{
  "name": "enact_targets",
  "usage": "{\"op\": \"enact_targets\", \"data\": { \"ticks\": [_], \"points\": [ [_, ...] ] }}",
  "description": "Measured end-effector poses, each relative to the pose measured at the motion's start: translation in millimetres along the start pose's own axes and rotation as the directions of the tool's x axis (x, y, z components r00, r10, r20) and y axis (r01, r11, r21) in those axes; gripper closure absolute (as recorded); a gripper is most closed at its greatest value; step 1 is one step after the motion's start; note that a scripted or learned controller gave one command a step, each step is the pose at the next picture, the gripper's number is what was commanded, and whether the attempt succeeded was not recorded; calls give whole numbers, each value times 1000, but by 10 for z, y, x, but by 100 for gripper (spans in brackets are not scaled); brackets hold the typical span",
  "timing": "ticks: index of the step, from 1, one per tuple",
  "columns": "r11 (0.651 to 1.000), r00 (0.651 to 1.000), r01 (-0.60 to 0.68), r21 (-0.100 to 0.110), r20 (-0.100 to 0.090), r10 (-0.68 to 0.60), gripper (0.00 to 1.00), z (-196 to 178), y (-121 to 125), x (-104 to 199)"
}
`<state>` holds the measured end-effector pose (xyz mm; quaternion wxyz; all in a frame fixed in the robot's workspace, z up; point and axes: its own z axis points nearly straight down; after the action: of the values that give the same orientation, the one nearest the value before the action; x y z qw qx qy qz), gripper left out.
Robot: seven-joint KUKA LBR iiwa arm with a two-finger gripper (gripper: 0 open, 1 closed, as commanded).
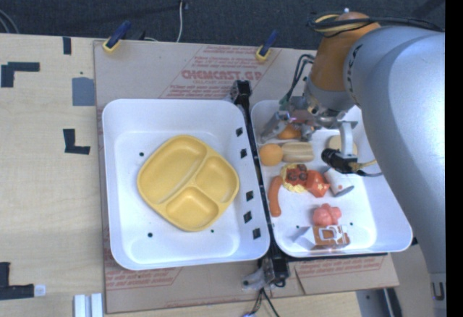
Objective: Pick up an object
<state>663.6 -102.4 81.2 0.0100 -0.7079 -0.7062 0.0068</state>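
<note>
Brown board [217, 77] under the bins reads "CHEMCAST GP"; fingers [293, 120] state unclear.

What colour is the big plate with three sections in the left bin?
Yellow. The divided plate shows plainly in the camera view, lying in the left bin.

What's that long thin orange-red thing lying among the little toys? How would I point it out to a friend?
Look at the right-hand white bin, the one crowded with small toy foods. Along its left wall, just below the round orange ball, lies the sausage-shaped piece. It is the one long, narrow, slightly curved item; its neighbours are rounder or lumpier.
</note>
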Motion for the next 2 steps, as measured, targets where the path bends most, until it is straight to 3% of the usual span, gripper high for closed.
{"op": "enact_targets", "data": {
  "ticks": [1, 2],
  "points": [
    [1000, 1000, -2, -2, 5, 2, 0, 0, -1, 50],
    [1000, 1000, 2, -21, 6, -2, 0, -25, -181, 33]
  ]
}}
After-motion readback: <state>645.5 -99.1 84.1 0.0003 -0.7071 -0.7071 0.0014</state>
